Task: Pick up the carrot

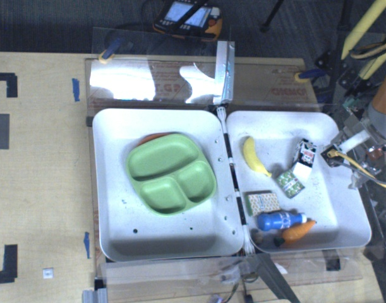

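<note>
Wooden bench point(41, 169) with two shallow white bins, the arm at the right edge.
Low in the right bin point(328, 201), by its near wall, the carrot point(299, 230) lies touching a blue bottle point(280, 220), with a patterned packet point(263, 201) just above them. Further back are a banana point(254, 156), a green packet point(290, 183) and a black-and-white carton point(305, 154). A green divided plate point(172, 172) sits in the left bin point(104, 169). The gripper point(368, 158) is over the right bin's far-right rim, well apart from the carrot; I cannot tell whether it is spread or closed.
</note>
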`<state>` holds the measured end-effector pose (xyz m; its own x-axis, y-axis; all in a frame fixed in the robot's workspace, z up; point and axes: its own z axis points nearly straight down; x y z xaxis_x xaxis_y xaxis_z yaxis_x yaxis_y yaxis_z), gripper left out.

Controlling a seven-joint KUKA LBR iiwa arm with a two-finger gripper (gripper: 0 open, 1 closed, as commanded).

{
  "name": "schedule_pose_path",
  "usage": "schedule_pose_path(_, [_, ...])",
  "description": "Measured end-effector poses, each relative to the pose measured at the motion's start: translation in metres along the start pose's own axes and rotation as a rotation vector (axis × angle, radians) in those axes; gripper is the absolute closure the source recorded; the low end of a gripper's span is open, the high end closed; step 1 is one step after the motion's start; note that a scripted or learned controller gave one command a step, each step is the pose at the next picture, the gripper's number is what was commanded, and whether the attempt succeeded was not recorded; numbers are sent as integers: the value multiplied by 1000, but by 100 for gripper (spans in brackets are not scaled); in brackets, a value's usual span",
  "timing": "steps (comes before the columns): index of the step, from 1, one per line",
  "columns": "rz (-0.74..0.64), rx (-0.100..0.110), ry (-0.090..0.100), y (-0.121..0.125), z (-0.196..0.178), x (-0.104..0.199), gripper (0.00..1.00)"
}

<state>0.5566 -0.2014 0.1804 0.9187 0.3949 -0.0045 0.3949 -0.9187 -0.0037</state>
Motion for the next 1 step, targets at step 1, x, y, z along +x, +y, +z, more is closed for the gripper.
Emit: schedule_pose_path(1, [-2,3,-4,0,-7,1,100])
